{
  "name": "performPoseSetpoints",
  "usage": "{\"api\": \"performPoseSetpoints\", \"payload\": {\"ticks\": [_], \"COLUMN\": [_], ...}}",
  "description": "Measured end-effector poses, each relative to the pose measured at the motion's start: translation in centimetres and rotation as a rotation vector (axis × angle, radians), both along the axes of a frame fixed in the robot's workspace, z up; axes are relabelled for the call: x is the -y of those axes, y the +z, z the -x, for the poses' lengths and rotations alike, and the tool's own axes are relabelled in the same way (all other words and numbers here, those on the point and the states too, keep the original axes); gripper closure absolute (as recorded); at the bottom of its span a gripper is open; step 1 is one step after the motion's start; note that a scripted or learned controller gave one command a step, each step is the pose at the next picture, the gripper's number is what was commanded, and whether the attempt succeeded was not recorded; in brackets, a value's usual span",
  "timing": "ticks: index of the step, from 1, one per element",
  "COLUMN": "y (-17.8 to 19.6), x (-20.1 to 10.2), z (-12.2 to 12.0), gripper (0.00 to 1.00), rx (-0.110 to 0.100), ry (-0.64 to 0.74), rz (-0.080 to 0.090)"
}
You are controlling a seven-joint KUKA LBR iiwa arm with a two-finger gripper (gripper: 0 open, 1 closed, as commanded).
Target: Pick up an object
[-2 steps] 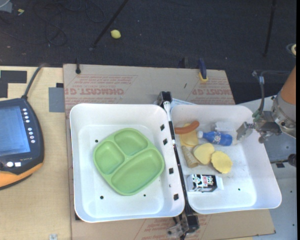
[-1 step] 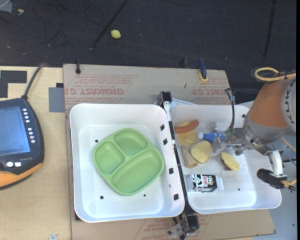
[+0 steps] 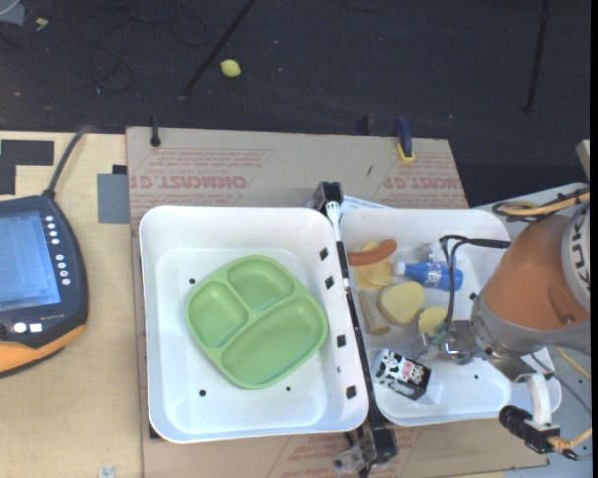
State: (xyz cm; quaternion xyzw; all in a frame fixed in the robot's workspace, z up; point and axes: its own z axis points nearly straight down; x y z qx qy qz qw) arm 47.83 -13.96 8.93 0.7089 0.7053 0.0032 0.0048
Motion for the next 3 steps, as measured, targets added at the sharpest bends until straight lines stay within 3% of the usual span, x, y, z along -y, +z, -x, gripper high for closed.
{"api": "performPoseSetpoints", "payload": {"ticks": [1,2,3], "y": [-0.1,0.5,10.0], "x": [-1.3,-1.3,-10.1], "z": [-7.3,-7.1,-7.6], "gripper": [0.0,1.0,1.0], "rx": [-0.011,-0.018,-0.012], "ry": [0.009,0.004,0.014], "rz": [-0.003,-0.008,-0.006]}}
